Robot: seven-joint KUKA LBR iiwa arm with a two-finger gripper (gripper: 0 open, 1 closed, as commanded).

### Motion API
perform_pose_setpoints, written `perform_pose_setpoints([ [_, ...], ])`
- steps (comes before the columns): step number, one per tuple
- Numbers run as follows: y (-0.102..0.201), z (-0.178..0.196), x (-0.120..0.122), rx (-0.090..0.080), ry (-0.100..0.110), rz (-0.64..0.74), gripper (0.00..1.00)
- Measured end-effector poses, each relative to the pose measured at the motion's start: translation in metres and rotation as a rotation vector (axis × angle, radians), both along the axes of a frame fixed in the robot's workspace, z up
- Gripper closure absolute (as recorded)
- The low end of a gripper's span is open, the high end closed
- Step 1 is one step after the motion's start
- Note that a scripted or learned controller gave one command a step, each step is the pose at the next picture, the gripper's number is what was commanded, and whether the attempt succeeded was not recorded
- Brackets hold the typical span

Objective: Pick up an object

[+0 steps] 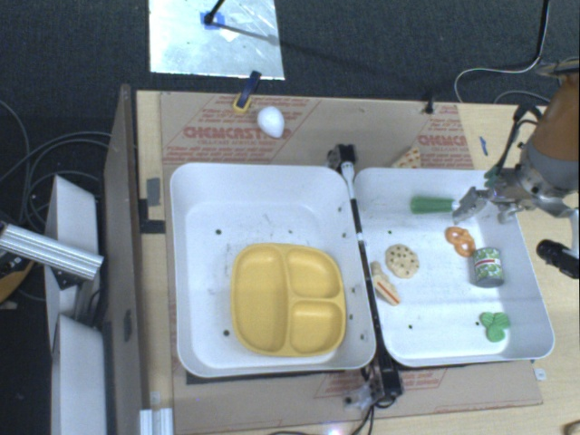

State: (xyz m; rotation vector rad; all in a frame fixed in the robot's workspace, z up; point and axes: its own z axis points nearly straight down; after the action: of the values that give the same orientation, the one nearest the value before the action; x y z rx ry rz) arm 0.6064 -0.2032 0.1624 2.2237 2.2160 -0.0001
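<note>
The right bin (535, 329) holds several small items. A green stick (431, 205) lies near its back, an orange pretzel (459, 240) right of centre, and a small can with a green label (488, 267) just below the pretzel. A round cookie (401, 261), a small hot dog (387, 290) and a green lump (494, 325) lie further forward. My gripper (483, 204) hangs over the bin's back right part, just right of the green stick's end and above the pretzel. Nothing shows as held in it.
The left bin (195, 207) holds a yellow divided plate (288, 299). Behind the bins, a white egg-like object (270, 120) and a blue and yellow tool (245, 92) lie on the cardboard. The grey arm (551, 143) comes in from the right edge.
</note>
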Motion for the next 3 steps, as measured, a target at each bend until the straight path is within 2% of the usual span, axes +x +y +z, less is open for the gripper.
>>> perform_pose_setpoints([
  [1, 0.015, -0.078, -0.004, -0.005, -0.008, 0.007, 0.00],
  [2, 0.011, -0.058, 0.000, -0.010, -0.018, 0.005, 1.00],
  [3, 0.012, -0.060, -0.001, -0.009, -0.016, 0.005, 0.00],
])
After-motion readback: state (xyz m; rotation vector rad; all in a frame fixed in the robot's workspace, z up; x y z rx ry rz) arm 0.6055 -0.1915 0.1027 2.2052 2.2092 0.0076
